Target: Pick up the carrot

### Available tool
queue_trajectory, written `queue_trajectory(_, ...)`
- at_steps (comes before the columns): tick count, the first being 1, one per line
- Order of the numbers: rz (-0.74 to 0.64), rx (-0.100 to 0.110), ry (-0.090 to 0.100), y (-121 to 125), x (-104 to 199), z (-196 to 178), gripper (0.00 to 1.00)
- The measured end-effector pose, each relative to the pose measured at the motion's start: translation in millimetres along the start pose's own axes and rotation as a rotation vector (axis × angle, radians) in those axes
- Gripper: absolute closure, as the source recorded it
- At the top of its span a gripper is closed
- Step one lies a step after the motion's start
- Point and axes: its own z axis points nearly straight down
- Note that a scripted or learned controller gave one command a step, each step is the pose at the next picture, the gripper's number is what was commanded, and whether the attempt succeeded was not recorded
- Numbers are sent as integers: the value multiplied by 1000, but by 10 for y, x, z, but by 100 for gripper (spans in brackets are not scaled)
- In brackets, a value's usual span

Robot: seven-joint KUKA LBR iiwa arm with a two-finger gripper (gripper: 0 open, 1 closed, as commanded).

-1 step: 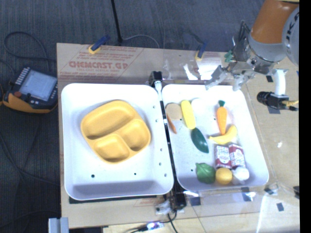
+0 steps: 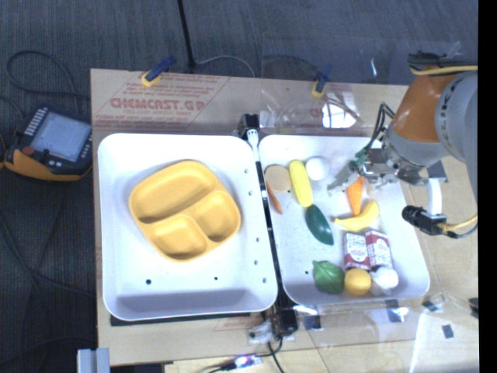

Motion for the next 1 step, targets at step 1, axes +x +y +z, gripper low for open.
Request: queue_trajectory(1,-1,0,0,7,5,-91,100)
